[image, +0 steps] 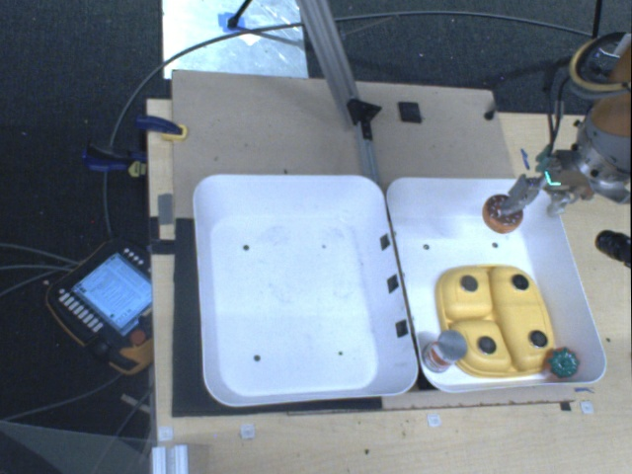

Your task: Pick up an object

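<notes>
The arm enters from 3 o'clock, and the gripper stands low over the right bin near its 1 o'clock corner, directly at a small brown disc-shaped object. Whether the fingers are spread or pressed together cannot be determined, since they blur into the disc. The disc appears to be the current pick target. It lies apart from the yellow moulded tray, which occupies the bin from its centre toward 5 o'clock. A grey-capped object sits just beside the tray at 7 o'clock, and a teal ball rests at the 5 o'clock corner. The left bin is not involved. For a sound grasp, centre the fingers across the disc, descend until they straddle its rim, and close squarely. Keep clear of the bin wall nearby at 3 o'clock. Lift vertically and confirm the disc rises with the fingers.
</notes>
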Available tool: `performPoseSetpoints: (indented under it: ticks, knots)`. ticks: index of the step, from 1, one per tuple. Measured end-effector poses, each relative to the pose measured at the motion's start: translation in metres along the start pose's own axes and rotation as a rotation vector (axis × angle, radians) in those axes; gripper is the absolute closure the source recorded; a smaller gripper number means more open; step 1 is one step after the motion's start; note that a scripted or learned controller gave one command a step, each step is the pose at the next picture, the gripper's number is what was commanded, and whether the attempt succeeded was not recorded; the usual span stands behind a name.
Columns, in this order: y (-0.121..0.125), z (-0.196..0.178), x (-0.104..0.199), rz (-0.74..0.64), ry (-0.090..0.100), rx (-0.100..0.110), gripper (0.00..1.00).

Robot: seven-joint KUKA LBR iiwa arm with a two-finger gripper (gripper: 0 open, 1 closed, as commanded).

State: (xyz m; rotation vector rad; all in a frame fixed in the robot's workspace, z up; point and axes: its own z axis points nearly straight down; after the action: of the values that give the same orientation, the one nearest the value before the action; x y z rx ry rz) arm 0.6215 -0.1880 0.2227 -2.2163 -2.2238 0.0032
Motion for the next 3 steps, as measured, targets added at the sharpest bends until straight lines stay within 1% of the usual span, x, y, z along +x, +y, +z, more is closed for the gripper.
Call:
performPoseSetpoints:
  ticks: [1,2,3]
  knots:
    - [0.001,-0.002,0.0,-0.001,-0.001,-0.004,0.0]
    - [-0.001,0.042,-0.007,0.002,-0.001,-0.002,0.0]
    - [-0.011,0.091,-0.008,0.002,0.0,-0.001,0.0]
